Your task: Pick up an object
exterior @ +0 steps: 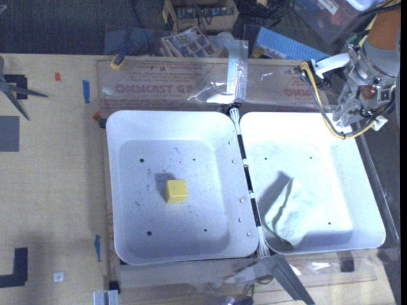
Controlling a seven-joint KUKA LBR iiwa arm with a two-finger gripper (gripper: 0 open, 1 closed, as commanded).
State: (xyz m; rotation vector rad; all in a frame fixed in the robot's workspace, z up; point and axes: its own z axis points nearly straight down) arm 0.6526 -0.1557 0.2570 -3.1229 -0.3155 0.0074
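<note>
White cloth [294,210] nearest; yellow block [177,190] well apart from claw [356,116].

a small yellow block [177,190] lay in the left shallow white bin [127,132]; a crumpled white cloth [294,210] lay in the right white bin [362,189], the gripper [353,116] hanging above its far right corner.

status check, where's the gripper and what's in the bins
Gripper high over right bin's far right corner, nothing between its fingers. Yellow block mid left bin. White cloth in right bin.
</note>
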